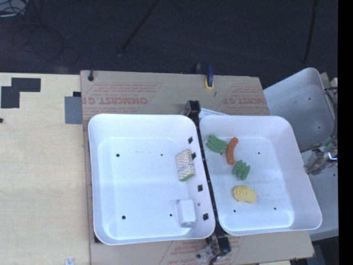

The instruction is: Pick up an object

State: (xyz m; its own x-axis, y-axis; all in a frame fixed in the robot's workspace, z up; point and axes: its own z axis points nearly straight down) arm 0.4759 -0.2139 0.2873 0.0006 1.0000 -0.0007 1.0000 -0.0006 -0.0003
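Hand (322,160): lying at the far right of the view, beyond the right bin's (300,148) outer wall, part of it cut off at the edge. Too small and blurred to tell how it is set or whether it is carrying anything; nothing is seen in it. It is hanging well apart from every object.

Right bin contents: a green piece (217,144) and an orange piece (231,150) are sitting just beside each other near the back, possibly touching. A second green piece (241,170) is lying near them toward the middle. A yellow piece (244,194) is resting alone nearer the front.

Left bin (105,175): a patterned packet (185,165) and a white block (186,212) are sitting against the divider side, apart from each other.

Both bins are resting on a cardboard sheet (143,93) on the tabletop (38,175).

Judgement: the pick is not yet begun; this reads as the approach stage. The next move is calling for travel over the right bin and a descent on a single object. The yellow piece looks the easiest, standing clear of neighbours and walls.
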